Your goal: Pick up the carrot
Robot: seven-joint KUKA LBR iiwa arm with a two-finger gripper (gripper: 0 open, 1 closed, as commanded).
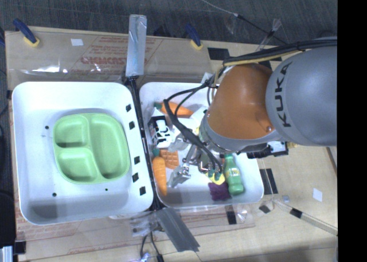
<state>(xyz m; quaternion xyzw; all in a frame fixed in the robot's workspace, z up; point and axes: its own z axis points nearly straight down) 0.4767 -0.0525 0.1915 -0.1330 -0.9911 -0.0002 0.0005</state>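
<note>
Over the right bin (252,189), the metal gripper (184,173) hangs just beside a smooth orange carrot (159,176) lying along the left wall; how wide its claw stands, I cannot tell. Green divided plate (90,147) fills the left bin (23,140).

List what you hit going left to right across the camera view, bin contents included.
Left bin → green divided plate → carrot by the right bin's left wall → gripper → purple item → green bottle → grey arm body.
</note>
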